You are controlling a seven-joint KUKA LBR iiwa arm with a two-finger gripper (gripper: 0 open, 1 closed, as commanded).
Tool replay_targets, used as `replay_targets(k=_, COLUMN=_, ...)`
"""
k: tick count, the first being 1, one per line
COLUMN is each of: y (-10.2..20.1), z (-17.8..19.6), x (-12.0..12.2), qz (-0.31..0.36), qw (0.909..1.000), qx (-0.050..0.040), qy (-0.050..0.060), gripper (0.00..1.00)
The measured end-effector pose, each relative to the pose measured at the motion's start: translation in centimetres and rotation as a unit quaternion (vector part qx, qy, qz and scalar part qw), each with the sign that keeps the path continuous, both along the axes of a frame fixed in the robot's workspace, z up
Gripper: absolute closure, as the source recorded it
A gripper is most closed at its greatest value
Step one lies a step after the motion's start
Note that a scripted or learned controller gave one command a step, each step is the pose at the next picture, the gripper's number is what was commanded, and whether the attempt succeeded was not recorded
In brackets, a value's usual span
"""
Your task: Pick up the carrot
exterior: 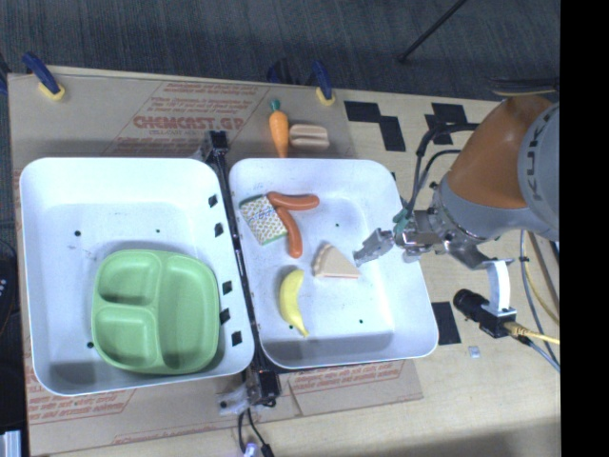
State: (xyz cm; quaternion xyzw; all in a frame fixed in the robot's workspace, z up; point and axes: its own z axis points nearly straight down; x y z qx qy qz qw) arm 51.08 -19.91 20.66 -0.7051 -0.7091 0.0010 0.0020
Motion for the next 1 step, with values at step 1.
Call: replay_targets(k=1, y=-1.23, z=13.20, x=0.05, qz=-0.047, qw=0.9989, qx=-0.0012, qy=-0.002, gripper=0.00)
